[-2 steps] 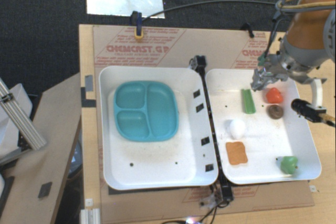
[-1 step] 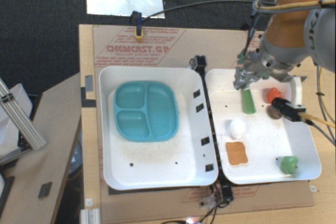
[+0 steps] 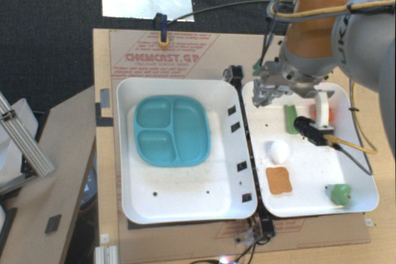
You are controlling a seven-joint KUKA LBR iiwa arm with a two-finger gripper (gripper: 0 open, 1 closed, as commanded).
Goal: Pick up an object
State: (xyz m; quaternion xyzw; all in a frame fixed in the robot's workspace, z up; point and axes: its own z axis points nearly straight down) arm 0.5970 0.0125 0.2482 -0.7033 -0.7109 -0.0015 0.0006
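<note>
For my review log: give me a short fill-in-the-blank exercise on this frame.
1. The teal divided plate lies in the ___ bin.
2. The white egg lies just above the ___ square piece.
3. The green object lies in the right bin's near-___ corner.
Missing words: left; orange; right

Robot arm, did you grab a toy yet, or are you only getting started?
Only getting started. Done: the gripper has reached the right bin, at its top left corner. In hand: nothing I can see between its fingers. Left: everything lies on the bin floor, the white egg, green stick, orange square and green ball, so grabbing and lifting one remains.
</note>
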